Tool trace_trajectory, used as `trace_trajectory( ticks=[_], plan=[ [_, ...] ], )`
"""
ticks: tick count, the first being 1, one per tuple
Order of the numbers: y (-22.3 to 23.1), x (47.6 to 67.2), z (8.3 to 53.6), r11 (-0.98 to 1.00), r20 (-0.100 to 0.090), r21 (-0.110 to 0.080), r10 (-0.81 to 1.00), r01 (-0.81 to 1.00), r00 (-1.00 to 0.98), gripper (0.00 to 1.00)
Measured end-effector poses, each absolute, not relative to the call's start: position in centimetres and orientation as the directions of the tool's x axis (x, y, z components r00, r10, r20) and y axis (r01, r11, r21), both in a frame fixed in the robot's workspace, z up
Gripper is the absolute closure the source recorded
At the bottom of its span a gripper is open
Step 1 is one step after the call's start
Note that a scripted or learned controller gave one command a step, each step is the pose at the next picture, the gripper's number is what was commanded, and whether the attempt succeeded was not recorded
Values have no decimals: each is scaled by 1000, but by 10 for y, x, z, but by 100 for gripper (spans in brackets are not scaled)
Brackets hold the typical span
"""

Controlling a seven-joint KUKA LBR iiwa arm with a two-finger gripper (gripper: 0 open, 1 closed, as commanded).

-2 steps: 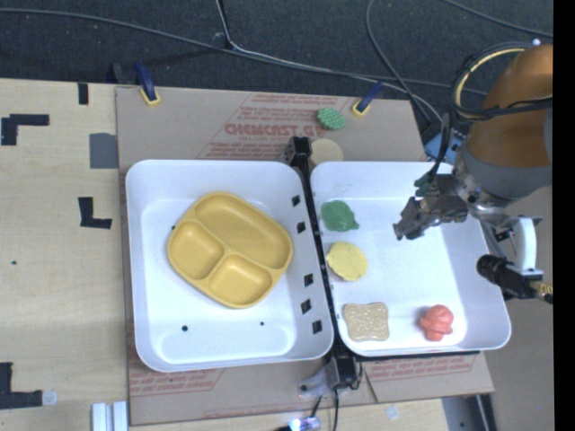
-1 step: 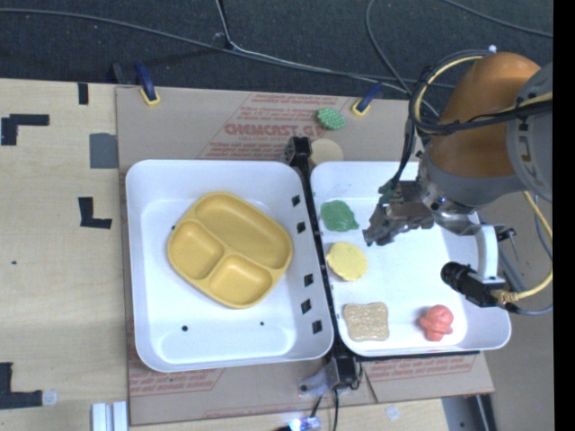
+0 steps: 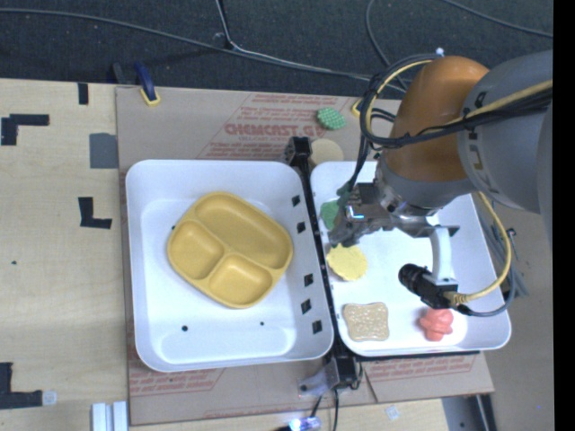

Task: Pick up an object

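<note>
A yellow round piece lies on the floor of the right bin, near that bin's left wall and just below the tool. The tool reaches down toward the bin's left side; its tip sits right above the yellow piece's upper edge, but whether they touch cannot be told, and nothing is seen between its parts. Whether the tool is open or closed cannot be told from this angle. A small green object lies just to the tool's left, against the bin's left wall, partly hidden by the tool.

Further down in the same bin, a tan, speckled square piece rests near the front wall, below the yellow piece and apart from it. To its right, a pink lumpy object sits in the front right area. A black cylindrical part of the arm hangs just above the pink object.

The left bin holds a yellow divided tray with three compartments, lying tilted in the middle.

Both bins stand side by side on a cardboard sheet on the table. A green dotted round piece lies on the cardboard behind the right bin, well apart from the tool.
</note>
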State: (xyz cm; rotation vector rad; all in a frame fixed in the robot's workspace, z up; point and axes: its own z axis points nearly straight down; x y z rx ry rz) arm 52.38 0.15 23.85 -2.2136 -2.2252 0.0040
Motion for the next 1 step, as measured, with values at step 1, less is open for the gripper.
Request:
trace_trajectory(
  ticks=[1],
  plan=[
    [59,523,242,8,2,-2,1000,1000,-8,100]
  ],
)
